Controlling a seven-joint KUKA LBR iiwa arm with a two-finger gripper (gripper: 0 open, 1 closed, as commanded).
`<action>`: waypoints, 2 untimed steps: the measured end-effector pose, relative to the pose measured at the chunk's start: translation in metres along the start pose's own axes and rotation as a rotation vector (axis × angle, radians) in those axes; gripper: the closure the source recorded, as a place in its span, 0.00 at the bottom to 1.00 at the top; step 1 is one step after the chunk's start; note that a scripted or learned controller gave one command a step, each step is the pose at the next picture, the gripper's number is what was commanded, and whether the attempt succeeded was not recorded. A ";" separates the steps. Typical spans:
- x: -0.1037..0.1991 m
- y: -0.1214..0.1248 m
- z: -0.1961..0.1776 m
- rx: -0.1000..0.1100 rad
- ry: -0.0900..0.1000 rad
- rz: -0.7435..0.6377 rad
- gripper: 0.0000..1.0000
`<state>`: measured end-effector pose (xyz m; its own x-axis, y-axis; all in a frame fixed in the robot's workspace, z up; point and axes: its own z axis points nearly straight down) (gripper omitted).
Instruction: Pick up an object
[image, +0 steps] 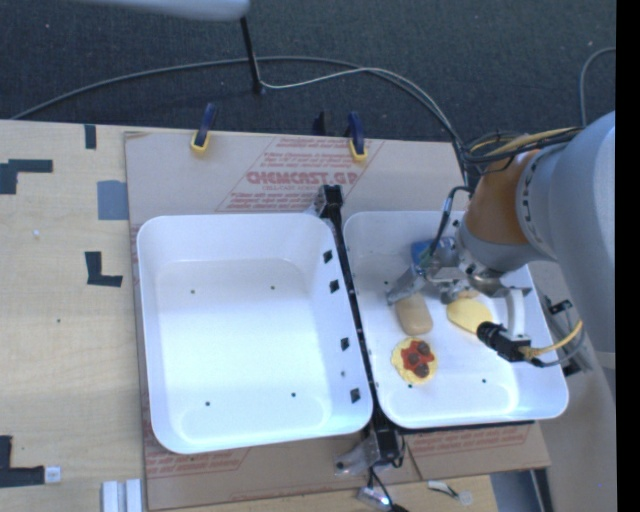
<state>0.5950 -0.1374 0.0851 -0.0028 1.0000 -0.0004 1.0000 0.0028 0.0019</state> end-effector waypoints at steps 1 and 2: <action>-0.001 0.000 -0.011 0.000 0.000 0.002 1.00; 0.084 -0.005 -0.104 -0.006 0.002 -0.005 1.00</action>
<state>0.5896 -0.0538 0.1890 -0.0077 1.0000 0.0019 0.9999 0.0077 0.0084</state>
